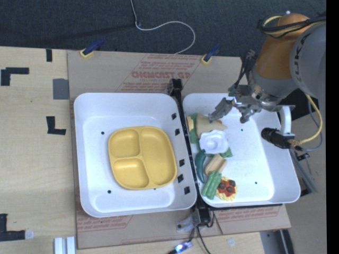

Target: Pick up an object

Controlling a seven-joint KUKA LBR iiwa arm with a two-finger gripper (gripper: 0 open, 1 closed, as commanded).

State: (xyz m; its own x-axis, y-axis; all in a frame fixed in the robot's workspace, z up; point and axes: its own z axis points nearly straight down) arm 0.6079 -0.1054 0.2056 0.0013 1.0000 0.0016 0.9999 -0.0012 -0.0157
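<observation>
Clearly the pick is at the approach step: the gripper [231, 111] hangs over the upper part of the right bin [265, 192], its two fingers spread apart with nothing between them. One finger [218, 111] reaches toward the pile along the bin's left wall, its tip just beside the pale yellow piece [203, 124] at the top of the heap; the other points down and right over bare white floor.

All the candidates lie in that pile: a white lump [213, 141] in the middle, a green leaf [225, 153] under its lower edge, a tan piece [214, 164] below, then a green pod [211, 184] and a red and yellow toy [227, 187] at the bottom (each touching its neighbour, so a clean grasp on one alone looks hard). Next, I judge, the arm must shift left until the fingers straddle one item, drop, and close.

Left of it, the other bin [90, 142] holds a yellow divided plate [142, 156].

As for writing, the cardboard [153, 73] under the bins bears red print seen upside down; it may read "CHEMCAST GP", though I cannot be sure.
</observation>
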